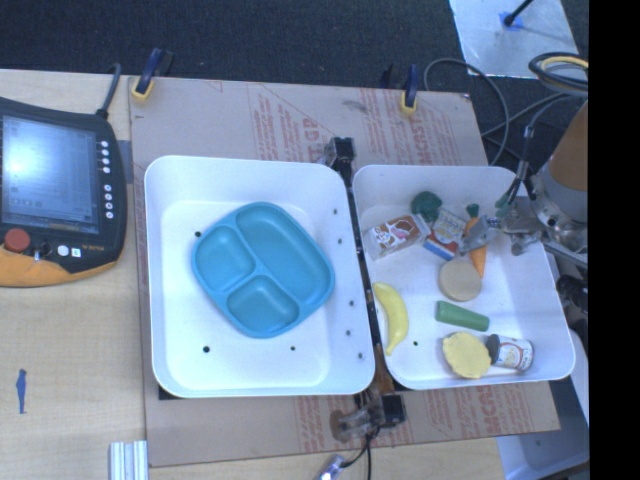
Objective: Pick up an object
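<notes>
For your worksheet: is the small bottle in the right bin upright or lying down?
Lying down: the small bottle rests sideways on the bin floor beside the yellow disc.

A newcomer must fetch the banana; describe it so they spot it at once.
Look at the right bin, the one crowded with small items. Go to its left wall, beside the divider with the left bin that holds the blue tray. The banana lies there, the one long, curved, yellow thing; the yellow disc nearby is round.
</notes>
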Robot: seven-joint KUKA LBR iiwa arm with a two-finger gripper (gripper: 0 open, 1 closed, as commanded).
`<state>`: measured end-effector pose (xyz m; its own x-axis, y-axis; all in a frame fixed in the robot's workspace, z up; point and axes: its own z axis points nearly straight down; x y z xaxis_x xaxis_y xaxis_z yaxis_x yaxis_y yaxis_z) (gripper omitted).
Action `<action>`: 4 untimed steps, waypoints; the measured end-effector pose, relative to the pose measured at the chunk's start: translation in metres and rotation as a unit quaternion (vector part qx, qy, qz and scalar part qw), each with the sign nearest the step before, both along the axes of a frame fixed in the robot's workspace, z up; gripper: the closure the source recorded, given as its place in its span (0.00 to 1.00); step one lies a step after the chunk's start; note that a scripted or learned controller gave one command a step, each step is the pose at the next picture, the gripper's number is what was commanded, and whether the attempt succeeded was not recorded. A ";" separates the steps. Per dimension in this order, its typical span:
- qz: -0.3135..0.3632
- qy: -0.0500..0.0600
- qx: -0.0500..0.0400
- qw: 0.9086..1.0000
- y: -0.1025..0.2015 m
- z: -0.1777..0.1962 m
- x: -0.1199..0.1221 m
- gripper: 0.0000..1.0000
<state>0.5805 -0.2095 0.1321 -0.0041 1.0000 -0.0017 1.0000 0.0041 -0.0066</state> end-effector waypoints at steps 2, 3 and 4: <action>0.001 0.000 0.001 1.000 0.085 -0.041 0.045 0.00; 0.001 0.000 0.001 1.000 0.081 -0.041 -0.037 0.00; 0.003 0.001 0.000 1.000 0.080 -0.031 -0.037 1.00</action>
